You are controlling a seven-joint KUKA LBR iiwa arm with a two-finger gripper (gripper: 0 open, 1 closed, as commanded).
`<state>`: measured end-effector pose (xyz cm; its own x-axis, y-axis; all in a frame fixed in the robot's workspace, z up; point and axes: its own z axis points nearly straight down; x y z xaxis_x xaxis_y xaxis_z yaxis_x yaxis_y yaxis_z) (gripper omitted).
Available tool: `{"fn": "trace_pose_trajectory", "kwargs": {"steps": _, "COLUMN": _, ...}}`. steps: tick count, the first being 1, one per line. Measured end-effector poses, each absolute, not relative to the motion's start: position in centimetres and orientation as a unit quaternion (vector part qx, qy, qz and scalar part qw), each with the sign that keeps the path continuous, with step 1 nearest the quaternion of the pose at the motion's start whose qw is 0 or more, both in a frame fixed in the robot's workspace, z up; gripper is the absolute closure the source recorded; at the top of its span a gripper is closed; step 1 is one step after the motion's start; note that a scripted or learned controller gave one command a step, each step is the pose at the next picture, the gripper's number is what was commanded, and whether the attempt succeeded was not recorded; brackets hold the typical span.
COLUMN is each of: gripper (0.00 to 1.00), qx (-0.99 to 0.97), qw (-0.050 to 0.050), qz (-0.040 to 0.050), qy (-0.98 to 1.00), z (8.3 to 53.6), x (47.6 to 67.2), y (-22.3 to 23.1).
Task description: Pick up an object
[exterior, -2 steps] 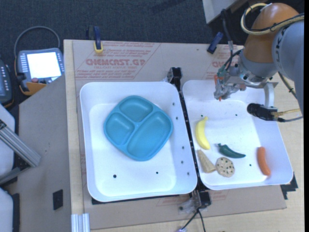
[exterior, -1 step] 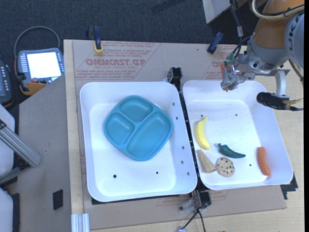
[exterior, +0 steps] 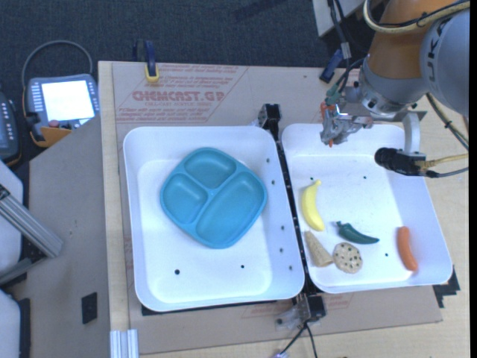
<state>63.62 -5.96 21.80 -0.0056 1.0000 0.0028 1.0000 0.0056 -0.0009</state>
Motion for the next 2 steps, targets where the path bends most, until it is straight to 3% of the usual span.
{"fn": "trace_pose_trajectory", "kwargs": {"steps": 2, "gripper": 1.0, "qx": -0.705, "qw": 0.003, "qz": 0.0006, "qy": -0.709, "z": 21.2, "x": 59.2, "y": 5.7}}
